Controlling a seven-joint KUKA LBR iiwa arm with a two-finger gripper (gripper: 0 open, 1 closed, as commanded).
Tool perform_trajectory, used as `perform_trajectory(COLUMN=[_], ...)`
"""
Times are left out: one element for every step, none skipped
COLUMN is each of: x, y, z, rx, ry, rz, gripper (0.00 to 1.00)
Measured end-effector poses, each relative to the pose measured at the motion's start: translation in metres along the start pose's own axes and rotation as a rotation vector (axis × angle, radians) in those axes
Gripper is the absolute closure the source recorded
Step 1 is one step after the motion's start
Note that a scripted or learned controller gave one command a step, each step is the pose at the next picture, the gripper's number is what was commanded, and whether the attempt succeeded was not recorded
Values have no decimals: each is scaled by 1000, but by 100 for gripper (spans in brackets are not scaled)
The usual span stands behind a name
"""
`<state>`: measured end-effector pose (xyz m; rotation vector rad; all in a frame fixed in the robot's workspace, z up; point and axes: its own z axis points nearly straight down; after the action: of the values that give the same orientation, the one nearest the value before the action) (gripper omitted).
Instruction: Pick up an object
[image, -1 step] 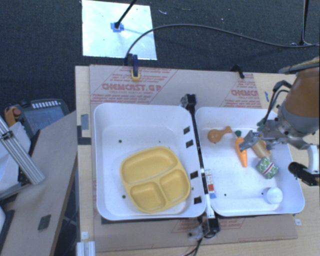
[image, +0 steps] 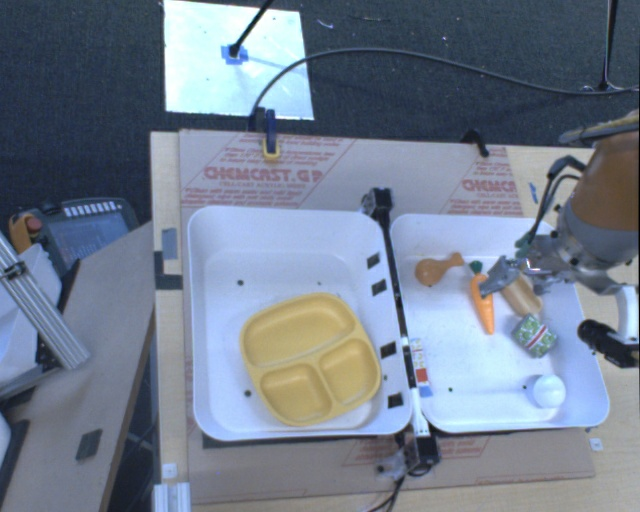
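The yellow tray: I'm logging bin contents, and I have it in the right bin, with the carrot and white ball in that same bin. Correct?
Not quite. The camera view shows the yellow tray in the left bin. The carrot and white ball do lie in the right bin.

A yellow three-part tray lay in the left bin, toward its near side. Far of the bins a yellow clamp gripped the board, and beyond it a shiny sheet lay on the dark floor. A pendant sat at the left.
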<state>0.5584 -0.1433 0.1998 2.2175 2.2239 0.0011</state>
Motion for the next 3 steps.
perform_trajectory(x=[2, 11, 11], y=[2, -2, -1], z=[42, 101, 116], rx=[3, 5, 1], ry=[0, 2, 1], rz=[1, 2, 2], gripper=[0, 0, 0])
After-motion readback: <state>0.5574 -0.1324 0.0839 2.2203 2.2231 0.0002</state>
